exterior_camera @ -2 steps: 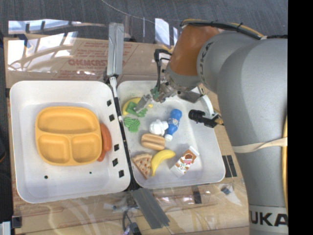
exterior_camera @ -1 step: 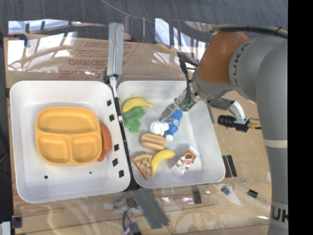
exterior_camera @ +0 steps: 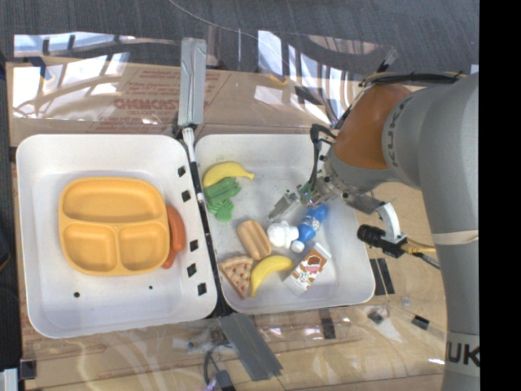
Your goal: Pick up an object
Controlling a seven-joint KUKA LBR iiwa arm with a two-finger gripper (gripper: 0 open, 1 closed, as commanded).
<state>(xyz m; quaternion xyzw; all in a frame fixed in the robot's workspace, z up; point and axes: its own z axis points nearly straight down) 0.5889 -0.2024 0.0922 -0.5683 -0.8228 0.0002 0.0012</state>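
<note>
Objects for picking lie mostly in the right bin (exterior_camera: 346,149), so any of them could serve; the left bin (exterior_camera: 32,218) at nine o'clock carries a yellow divided tray (exterior_camera: 114,222) with an orange sausage-shaped toy (exterior_camera: 175,235) touching its three o'clock edge. The tray looks stiff, broad and flat, a poor fit for a narrow two-finger grip.

Moving rightward into the right bin, a yellow banana (exterior_camera: 227,172) sits at the eleven o'clock corner, with a green leafy vegetable (exterior_camera: 220,198) just beside it at six o'clock. Both look like light, hard plastic toys; the banana is curved and smooth, so I judge it best pinched across its middle.

Farther along, a waffle slice (exterior_camera: 236,275), a hot dog (exterior_camera: 253,239) and a second banana (exterior_camera: 269,271) crowd together at the bin's six o'clock side, touching or nearly so, which leaves little room for fingers.

Next come a white ball (exterior_camera: 282,235), probably slippery and prone to roll, a blue bottle (exterior_camera: 310,223) and a small printed carton (exterior_camera: 309,269). The bottle is slim and rigid; its body across the short axis seems the surest hold.

The gripper (exterior_camera: 295,199) hangs just beside the bottle at its eleven o'clock, spread apart and grasping nothing, low over the bin above the surface (exterior_camera: 98,357).
</note>
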